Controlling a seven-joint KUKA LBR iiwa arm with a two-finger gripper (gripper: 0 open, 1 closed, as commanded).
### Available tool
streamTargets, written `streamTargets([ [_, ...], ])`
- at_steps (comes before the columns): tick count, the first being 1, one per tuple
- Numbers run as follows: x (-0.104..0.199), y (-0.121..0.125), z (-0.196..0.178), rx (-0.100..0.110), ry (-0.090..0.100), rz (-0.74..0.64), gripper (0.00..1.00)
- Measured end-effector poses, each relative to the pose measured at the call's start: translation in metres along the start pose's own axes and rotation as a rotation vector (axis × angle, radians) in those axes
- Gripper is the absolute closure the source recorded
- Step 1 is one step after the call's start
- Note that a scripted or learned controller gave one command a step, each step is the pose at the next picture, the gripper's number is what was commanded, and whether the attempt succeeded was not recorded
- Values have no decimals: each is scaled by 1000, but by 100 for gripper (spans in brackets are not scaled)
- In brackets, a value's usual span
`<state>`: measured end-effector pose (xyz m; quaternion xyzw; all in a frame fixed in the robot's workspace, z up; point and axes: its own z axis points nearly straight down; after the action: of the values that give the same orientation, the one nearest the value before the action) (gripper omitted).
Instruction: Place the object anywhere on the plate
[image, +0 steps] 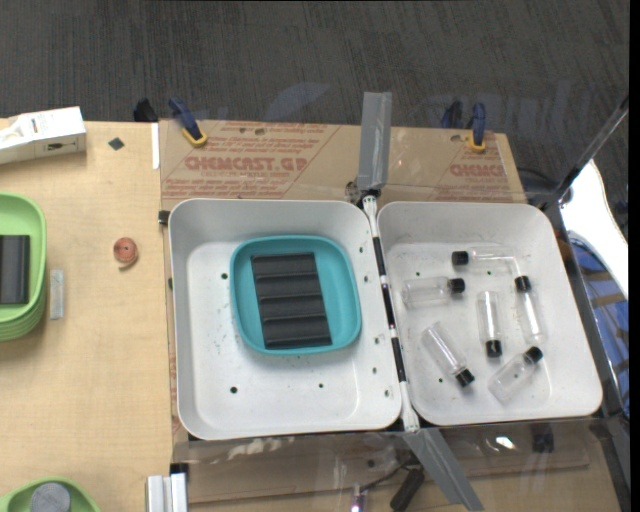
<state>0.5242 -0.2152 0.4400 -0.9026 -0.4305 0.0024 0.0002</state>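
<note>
Vials (487, 318): six clear ones with black caps, lying scattered in the right bin (560, 392).
Plate (242, 272): teal, in the left bin (205, 385), with a black ridged block (290, 300) on it.
Claw: state cannot be told.

Teal plate (345, 300) in left bin, clear vials (447, 356) right

Lab bench: sample vials (447, 356), white bins (190, 330).
</note>
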Motion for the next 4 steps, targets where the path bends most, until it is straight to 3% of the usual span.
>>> streamTargets([
  [1, -3, -3, 1, 2, 0, 76, 0],
  [3, -31, -34, 0, 2, 0, 289, 0],
  [4, -35, -31, 0, 2, 1, 376, 0],
])
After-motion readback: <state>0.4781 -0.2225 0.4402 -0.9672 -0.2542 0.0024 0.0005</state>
